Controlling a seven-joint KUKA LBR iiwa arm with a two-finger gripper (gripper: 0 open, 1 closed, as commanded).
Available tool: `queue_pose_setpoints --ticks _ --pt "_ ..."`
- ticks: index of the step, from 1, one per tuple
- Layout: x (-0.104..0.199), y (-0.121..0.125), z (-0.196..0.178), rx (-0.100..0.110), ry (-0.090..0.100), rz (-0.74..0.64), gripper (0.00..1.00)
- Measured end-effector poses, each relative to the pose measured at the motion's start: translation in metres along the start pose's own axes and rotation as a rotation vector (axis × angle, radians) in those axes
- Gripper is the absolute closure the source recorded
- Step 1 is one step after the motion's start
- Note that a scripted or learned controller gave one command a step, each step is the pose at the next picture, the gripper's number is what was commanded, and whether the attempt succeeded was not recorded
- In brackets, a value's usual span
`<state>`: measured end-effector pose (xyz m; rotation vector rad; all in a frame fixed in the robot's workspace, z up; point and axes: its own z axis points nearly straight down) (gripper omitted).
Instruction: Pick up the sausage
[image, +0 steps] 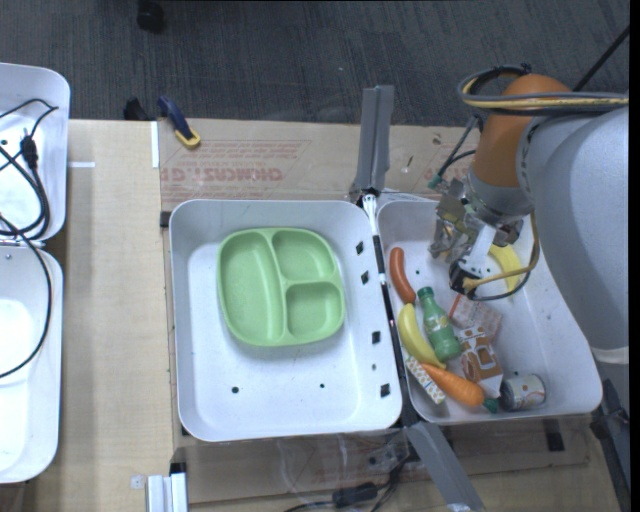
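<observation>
Pale wooden worktop (110, 300) viewed from above, two white bins set side by side. Left bin (200, 400) occupied by green divided plate (282, 287). Right bin (560, 330) crowded: sausage (401, 273) laid along left wall in far half, just beyond banana (415, 335) and green bottle (437, 322); carrot (452, 385) and can (522, 390) placed near front. Grey arm (560, 170) extended in from right. Jaws positioned at far end of right bin, right of sausage and not touching it; whether apart or together cannot be told.

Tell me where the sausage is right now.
In the camera view, the sausage lies in the right bin near its left wall, just beyond the banana and green bottle, left of the claw.
</observation>
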<state>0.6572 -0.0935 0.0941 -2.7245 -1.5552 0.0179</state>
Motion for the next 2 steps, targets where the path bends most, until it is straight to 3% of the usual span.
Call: queue_pose_setpoints --ticks 1,2 --pt "0.0001 0.0 0.0 0.0 0.0 0.0 0.0" --pt "0.0006 0.0006 0.0051 -0.003 0.005 0.105 0.0"
